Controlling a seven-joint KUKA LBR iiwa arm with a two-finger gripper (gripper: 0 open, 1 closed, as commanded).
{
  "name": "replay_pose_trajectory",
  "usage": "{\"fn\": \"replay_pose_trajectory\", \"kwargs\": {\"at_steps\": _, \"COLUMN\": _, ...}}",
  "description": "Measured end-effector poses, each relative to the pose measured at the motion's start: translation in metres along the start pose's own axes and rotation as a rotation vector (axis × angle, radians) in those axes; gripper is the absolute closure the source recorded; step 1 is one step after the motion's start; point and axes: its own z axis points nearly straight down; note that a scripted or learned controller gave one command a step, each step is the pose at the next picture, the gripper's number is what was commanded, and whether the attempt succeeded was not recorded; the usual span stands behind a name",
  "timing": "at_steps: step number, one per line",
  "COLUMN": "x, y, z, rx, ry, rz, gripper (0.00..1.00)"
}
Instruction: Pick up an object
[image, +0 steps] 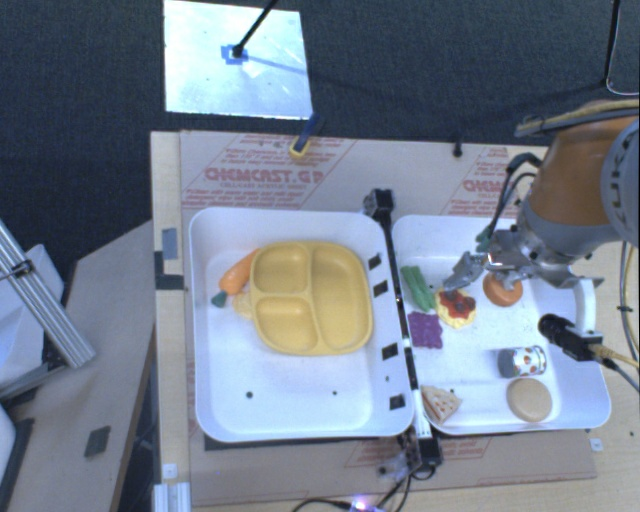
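Camera view: two white bins sit side by side on the tabletop. The left bin (215, 400) holds a yellow tray (305, 297) with a carrot (238, 272) at its edge. The right bin (590, 405) holds a green pod (417, 286), purple piece (425, 329), pizza slice (440, 403), can (523, 360), bun (529, 399), orange piece (502, 290) and a red-yellow toy (456, 307). The claw (470, 268) hangs just above the red-yellow toy, nothing seen between its fingers; their spread cannot be told. Recommendation: centre over that toy, descend straight, close before lifting, and keep off the green pod beside it.
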Motion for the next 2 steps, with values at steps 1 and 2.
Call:
{"fn": "replay_pose_trajectory", "kwargs": {"at_steps": 1, "x": 0.000, "y": 0.003, "z": -0.006, "rx": -0.012, "ry": -0.002, "rz": -0.002, "gripper": 0.00}}
{"fn": "replay_pose_trajectory", "kwargs": {"at_steps": 2, "x": -0.006, "y": -0.001, "z": 0.054, "rx": -0.007, "ry": -0.001, "rz": 0.001, "gripper": 0.00}}
